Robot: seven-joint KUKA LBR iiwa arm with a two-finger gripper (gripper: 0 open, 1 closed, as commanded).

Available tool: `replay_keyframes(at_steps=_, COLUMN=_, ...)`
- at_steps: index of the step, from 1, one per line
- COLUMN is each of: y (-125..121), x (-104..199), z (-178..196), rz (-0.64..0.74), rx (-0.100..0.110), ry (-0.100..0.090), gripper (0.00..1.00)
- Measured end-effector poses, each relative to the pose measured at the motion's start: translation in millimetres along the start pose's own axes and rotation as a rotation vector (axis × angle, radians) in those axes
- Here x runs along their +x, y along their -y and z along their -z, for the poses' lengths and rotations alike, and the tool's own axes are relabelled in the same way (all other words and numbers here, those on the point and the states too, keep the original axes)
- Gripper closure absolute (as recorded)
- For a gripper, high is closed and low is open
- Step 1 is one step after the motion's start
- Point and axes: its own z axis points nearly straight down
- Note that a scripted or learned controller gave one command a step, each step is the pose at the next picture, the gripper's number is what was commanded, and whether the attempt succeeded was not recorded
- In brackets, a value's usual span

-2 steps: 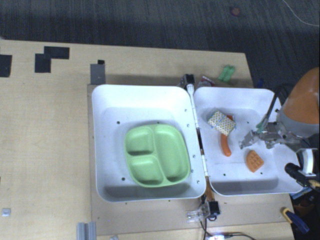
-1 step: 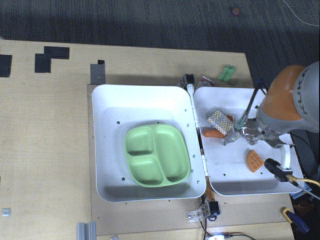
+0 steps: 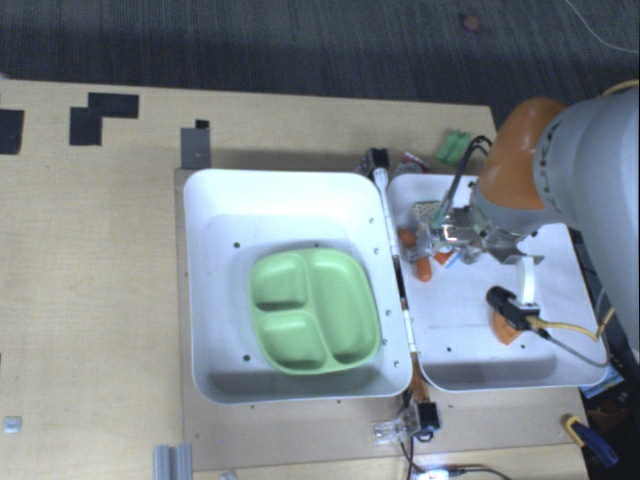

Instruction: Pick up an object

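Note:
My gripper (image 3: 441,240) is low in the right bin (image 3: 470,353), close to its left wall. Small orange-red objects (image 3: 422,265) lie right beside it on the bin floor, and another orange piece (image 3: 408,236) lies against the wall. A bit of blue (image 3: 447,259) shows just under the gripper. A pale speckled item (image 3: 425,211) lies behind it. I cannot make out anything held by the gripper; the wrist hides much of it.
The left bin (image 3: 215,218) holds a green divided plate (image 3: 314,308). An orange object (image 3: 505,331) lies toward the right bin's front. The grey arm with its orange band (image 3: 515,163) covers the right bin's back right. A green part (image 3: 455,148) sits behind the bins.

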Motion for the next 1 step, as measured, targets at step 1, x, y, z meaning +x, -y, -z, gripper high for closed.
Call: replay_keyframes(at_steps=1, y=-2.0, x=-0.2, z=12.4, rz=0.002, rx=-0.006, ry=0.001, gripper=1.0)
